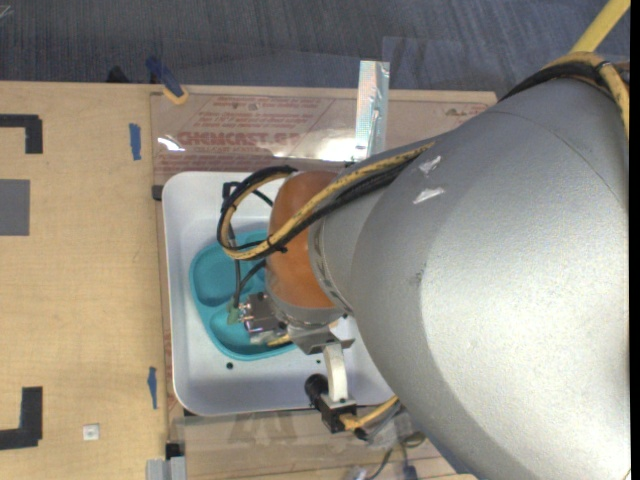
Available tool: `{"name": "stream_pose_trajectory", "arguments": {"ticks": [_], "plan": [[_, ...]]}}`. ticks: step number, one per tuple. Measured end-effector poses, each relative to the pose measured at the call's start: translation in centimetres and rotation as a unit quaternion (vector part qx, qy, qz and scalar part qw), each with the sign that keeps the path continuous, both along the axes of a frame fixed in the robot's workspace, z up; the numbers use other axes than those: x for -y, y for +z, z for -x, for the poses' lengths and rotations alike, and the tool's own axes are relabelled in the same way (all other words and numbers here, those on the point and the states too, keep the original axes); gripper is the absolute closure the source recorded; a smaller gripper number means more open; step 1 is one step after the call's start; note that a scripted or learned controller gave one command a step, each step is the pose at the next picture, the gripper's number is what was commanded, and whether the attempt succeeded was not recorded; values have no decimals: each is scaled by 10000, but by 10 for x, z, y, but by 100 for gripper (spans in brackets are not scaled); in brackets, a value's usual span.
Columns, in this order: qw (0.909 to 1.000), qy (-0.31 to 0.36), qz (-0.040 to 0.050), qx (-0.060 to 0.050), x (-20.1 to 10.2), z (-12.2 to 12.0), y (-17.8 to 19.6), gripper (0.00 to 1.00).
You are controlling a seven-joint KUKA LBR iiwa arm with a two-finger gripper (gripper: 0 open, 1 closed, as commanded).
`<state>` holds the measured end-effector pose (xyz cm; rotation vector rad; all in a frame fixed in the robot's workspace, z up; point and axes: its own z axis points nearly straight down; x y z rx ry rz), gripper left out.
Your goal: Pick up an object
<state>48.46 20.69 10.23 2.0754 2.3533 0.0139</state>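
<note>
A turquoise, rounded object [212,280] lies in the left part of the white bin [190,378]. Its right part is hidden under the arm. My gripper [266,320] hangs below the orange band [296,236], low over the bin and right above the turquoise object's right edge. Whether it touches the object cannot be seen. The thick grey arm [480,288] covers the right half of the view and hides the rest of the bin.
Brown board [80,268] with black marks and blue tape strips lies left of the bin. A clear plastic sheet [260,133] and an upright clear strip [372,108] stand behind it. Black and yellow cables [245,193] loop off the wrist.
</note>
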Motion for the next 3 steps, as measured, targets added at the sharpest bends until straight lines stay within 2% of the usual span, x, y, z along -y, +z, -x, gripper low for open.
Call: {"name": "stream_pose_trajectory", "arguments": {"ticks": [1, 2, 3], "plan": [[9986, -525, -11, -7, -10, 2, 131, 100], [9953, 967, 1, 15, -13, 2, -3, 100], [9999, -149, 16, -32, -5, -31, 87, 100]]}}
